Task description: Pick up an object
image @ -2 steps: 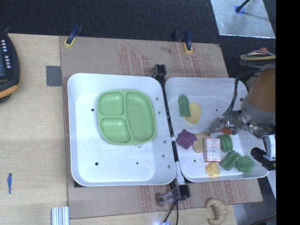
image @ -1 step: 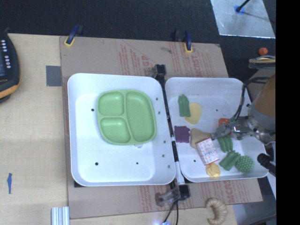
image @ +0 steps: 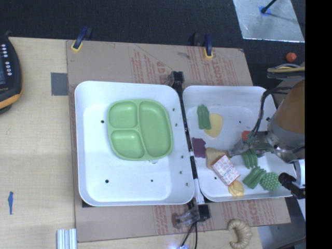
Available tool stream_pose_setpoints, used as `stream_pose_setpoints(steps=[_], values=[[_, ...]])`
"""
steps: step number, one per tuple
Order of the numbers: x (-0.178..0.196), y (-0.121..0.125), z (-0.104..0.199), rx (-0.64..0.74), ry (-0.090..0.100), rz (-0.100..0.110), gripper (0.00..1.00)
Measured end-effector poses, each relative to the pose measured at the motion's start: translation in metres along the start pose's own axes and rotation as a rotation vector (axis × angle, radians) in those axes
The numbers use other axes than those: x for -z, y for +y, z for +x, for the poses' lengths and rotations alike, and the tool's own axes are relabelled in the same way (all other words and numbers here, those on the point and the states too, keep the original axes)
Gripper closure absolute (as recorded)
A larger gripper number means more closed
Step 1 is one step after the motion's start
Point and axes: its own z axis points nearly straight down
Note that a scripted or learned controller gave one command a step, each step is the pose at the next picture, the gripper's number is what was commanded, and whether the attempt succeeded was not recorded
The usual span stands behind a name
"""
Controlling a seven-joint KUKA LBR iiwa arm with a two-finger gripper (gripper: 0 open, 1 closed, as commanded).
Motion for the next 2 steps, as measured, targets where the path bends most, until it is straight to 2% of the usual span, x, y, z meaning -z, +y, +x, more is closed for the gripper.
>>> stream_pose_setpoints(steps=[1, 2], values=[[0.011, 0.001, 0.0, 0.001, 0.002, 0.0, 1.0], [0.104, 0.074, 0.1, 0.01, 0.004, -0.009, 1.0]])
